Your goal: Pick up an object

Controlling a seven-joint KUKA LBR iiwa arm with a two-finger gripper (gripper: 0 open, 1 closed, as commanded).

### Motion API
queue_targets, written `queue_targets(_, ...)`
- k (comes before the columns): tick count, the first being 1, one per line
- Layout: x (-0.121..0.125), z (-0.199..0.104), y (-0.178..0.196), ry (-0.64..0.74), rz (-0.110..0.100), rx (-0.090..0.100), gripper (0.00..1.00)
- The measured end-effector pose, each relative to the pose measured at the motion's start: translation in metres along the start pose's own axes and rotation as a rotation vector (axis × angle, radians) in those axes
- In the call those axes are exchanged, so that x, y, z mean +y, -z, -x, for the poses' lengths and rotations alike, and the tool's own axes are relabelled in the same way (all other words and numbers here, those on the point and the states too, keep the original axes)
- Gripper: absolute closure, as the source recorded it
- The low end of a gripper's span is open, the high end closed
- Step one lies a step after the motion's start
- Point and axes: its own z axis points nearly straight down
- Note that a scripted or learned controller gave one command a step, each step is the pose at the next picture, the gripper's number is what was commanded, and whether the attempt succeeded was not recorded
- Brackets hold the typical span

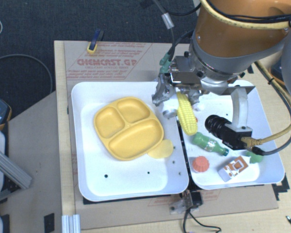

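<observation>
A yellow corn cob hangs upright over the divider between the two bins, its top end between the fingers of my gripper. The gripper is shut on the cob, and the grey and orange arm looms above it from the upper right. In the right bin lie a green bottle, a red round piece and a small orange-and-white box. The left bin holds a yellow divided plate with a pale yellow disc at its lower right edge.
A small green piece lies at the right bin's right side, partly behind a cable. A blue-and-yellow clip sits on the cardboard behind the bins. Bare white floor shows along the left bin's front and left side.
</observation>
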Motion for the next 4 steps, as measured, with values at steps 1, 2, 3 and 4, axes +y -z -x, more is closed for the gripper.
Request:
queue_targets(1,-0.004,0.121,-0.081,-0.023,-0.023,-0.010,1.00)
queue_targets(2,0.001,0.066,-0.011,-0.003,-0.005,-0.004,1.00)
queue_targets(3,-0.001,0.037,0.000,-0.005,-0.010,-0.005,1.00)
queue_targets(4,-0.004,0.133,-0.072,-0.020,-0.023,-0.009,1.00)
